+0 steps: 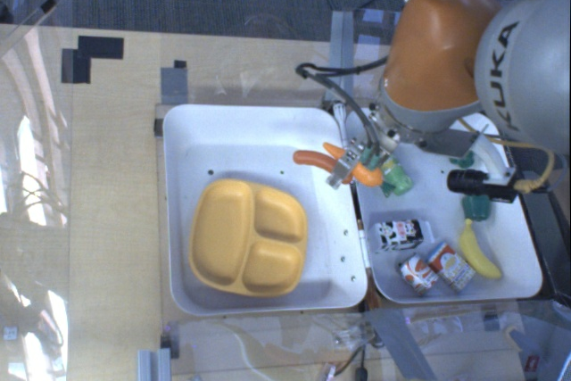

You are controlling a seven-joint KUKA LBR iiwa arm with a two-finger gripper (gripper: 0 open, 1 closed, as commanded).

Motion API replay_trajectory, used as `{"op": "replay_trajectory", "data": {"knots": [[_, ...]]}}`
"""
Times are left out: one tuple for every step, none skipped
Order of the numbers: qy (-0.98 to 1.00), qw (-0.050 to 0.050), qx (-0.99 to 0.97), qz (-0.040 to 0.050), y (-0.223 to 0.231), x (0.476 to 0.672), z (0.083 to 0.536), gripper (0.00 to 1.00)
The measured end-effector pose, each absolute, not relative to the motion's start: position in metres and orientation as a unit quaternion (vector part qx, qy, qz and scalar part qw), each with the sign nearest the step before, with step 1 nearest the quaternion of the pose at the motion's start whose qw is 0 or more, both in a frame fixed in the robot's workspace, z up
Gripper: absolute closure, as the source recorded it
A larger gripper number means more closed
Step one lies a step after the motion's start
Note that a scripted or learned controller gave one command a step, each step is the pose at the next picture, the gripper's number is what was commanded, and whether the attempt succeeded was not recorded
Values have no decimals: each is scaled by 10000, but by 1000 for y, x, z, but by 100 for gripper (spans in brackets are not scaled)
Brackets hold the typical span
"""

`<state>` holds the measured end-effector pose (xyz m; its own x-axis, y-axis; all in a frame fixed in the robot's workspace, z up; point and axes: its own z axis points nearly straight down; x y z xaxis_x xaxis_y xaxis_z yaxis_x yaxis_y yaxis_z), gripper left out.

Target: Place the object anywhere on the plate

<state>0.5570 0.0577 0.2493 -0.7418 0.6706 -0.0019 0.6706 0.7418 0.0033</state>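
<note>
While gripped by tool (343, 167) | carrot (332, 161) (orange) | beside plate (248, 236)

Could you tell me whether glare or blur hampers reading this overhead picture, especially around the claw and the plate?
Camera view: pale glare streaks the clear panel at left; the yellow plate is evenly lit and sharp with a soft shadow in the left bin; the claw by the orange carrot is slightly soft, crowded by cables; the orange band bulges large, near the lens.

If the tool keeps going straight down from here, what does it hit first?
Probably the carrot under the tool, then the left bin floor near its right wall. Depth is unclear from this slanted view; the yellow plate lies off that line.
</note>
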Motion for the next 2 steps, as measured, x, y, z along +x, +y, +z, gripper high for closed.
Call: {"op": "replay_trajectory", "data": {"knots": [[9703, 10, 2418, 10, 116, 544, 199, 100], [9702, 11, 2425, 13, 116, 544, 200, 0]]}}
